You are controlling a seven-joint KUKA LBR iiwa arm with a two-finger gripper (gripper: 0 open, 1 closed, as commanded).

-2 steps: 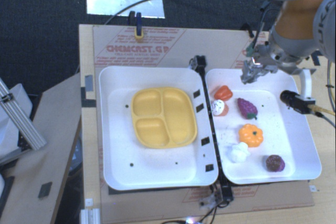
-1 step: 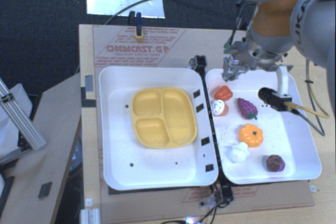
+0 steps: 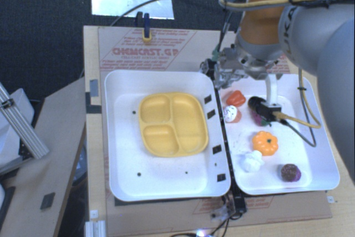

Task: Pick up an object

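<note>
A dark carpet lies behind the table [image 3: 61,141]. On the table two white bins stand side by side, the left bin [image 3: 125,177] and the right bin [image 3: 319,172], touching along the middle edge.

The gripper [image 3: 224,77] hangs at the 12 o'clock end of the right bin, just beside this shared edge. I cannot tell if it is released or clenched, because the wrist hides this part, and I see nothing held in it.

The nearest thing is the pepper [image 3: 236,98], red-orange, which lies at about 5 o'clock from the gripper and close under it. Its long axis seems to go roughly from 9 to 3 o'clock. I judge it is the likely target: the gripper needs only a short way down and toward 5 o'clock, with the closing direction across this axis.

In the right bin I count five small things:
- one pepper
- one white spotted piece [image 3: 230,114], just beside the pepper at 7 o'clock
- one pumpkin [image 3: 265,142]
- one white lump [image 3: 252,161]
- one dark purple ball [image 3: 290,172]

In the left bin there is one yellow tray [image 3: 169,122] with three compartments, and nothing lies in them.
</note>
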